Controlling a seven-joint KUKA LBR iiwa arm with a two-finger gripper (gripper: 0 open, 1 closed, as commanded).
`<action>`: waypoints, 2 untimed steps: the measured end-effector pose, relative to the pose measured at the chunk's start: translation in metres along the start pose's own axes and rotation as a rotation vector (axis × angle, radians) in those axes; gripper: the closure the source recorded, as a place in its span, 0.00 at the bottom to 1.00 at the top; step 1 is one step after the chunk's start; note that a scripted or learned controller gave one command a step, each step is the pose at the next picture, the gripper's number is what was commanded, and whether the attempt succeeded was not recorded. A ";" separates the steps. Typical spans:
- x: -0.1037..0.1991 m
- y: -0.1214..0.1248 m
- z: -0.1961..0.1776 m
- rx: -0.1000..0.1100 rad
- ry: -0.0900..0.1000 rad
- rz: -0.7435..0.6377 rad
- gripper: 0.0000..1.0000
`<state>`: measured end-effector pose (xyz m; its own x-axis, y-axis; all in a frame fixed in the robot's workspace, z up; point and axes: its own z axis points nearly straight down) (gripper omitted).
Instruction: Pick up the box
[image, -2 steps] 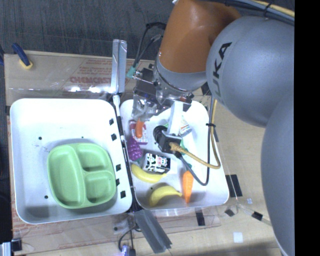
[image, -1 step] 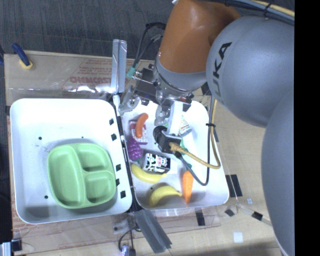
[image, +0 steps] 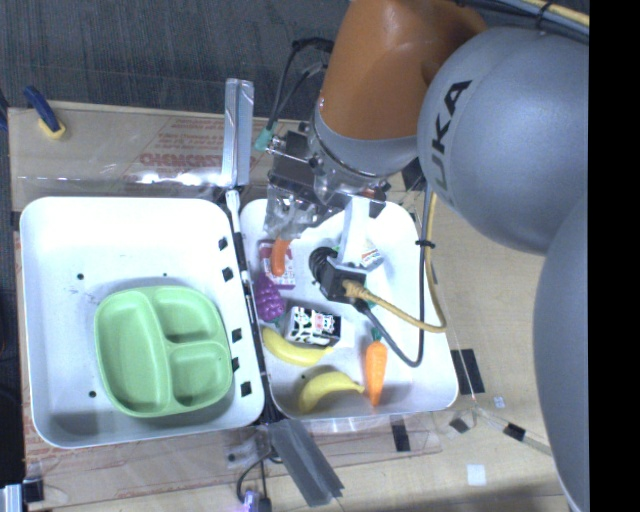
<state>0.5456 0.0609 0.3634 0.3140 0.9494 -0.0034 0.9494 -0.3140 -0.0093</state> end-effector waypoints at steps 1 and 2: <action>0.000 0.000 0.000 0.001 0.000 -0.001 0.00; 0.002 -0.001 -0.009 0.003 -0.001 -0.011 1.00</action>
<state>0.5457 0.0631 0.3725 0.3037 0.9527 -0.0047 0.9527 -0.3038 -0.0126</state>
